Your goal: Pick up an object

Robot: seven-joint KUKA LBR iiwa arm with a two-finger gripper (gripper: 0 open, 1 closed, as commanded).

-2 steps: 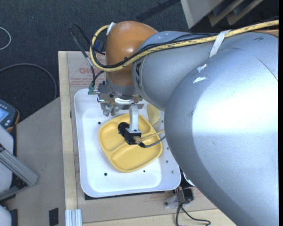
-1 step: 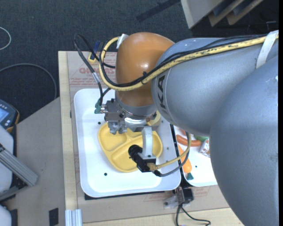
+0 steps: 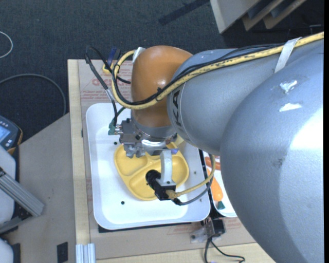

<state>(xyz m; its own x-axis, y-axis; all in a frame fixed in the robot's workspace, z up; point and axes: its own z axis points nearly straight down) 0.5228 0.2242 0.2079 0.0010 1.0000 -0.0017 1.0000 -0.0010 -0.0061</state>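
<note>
Bench [image 3: 77, 221] edge nearest, white bin [image 3: 103, 174] on it; orange piece [image 3: 217, 191] off to the claw's right, outside that bin; yellow dish [image 3: 128, 172] flat in bin right under claw [image 3: 140, 150]; claw low over dish's far part, open or closed cannot tell, wrist hides it

Pale tan wooden bench [image 3: 76, 154] seen from above. Behind and to the left of the bench, dark grey carpet [image 3: 51, 31] covers the floor, with a thin white cable [image 3: 11, 43] looping at its far left edge. Beyond the bench's far right corner stands cream-coloured furniture [image 3: 241, 13]. Left of the bench lie a yellow-edged handheld device [image 3: 7, 136] and a slanting grey metal rail [image 3: 20, 192].
</note>
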